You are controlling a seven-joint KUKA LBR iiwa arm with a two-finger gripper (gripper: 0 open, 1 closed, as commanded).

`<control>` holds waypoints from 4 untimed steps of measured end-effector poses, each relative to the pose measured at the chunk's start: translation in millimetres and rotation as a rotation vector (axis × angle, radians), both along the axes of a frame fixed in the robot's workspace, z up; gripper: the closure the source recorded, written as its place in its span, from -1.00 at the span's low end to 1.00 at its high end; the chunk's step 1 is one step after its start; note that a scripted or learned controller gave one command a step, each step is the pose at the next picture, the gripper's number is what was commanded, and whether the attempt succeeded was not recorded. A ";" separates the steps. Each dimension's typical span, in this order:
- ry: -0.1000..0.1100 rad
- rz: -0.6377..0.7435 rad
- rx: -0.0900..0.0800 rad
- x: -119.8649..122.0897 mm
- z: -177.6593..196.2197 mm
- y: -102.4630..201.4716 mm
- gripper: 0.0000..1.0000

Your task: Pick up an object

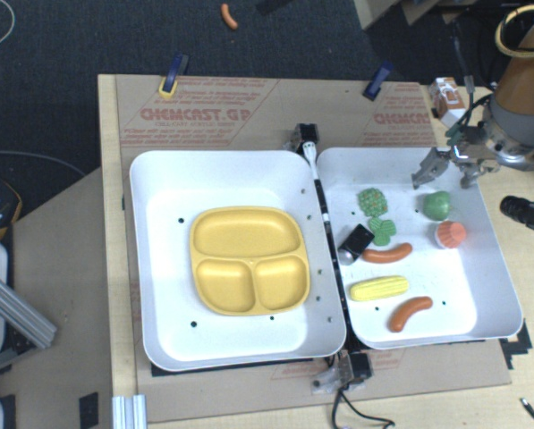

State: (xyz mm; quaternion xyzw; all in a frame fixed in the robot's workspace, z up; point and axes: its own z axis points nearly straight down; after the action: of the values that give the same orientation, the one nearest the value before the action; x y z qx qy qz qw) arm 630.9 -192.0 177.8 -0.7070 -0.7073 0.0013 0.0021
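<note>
Cardboard-topped surface (249,105) carried two white bins side by side when we looked. Counting near to far in the right bin (481,275): two sausages, one orange-red at the front (411,312), one further back (386,254); one yellow corn cob (379,287) between them; one small black block (357,240); two green broccoli-like pieces (382,231) and (371,201); one pink-orange round fruit (451,233); one green ball (437,206). The left bin (159,239) held one yellow divided tray (249,259). One stray orange bit (229,15) lay on the dark floor beyond.

The end effector (445,173) hung at the far right of the right bin, just above the green ball, fingers spread and nothing between them, so we judged it released.

Risks, as we saw them:
- The ball was round and could roll or squirt out as the fingers closed.
- The pink fruit sat just beside it, so a finger could nudge it or land on it.
- The bin wall was near, so a descent off to the right could clip the rim.
</note>
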 end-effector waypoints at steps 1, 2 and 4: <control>0.001 0.000 0.001 -7.9 -45.8 0.5 -1.00; -0.003 -0.001 -0.001 -8.3 -73.5 0.5 -1.00; -0.013 -0.001 -0.005 -8.0 -4.4 -9.7 1.00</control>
State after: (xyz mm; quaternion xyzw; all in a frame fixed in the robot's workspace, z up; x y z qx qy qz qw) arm 623.0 -201.7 173.4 -0.7073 -0.7069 -0.0015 -0.0040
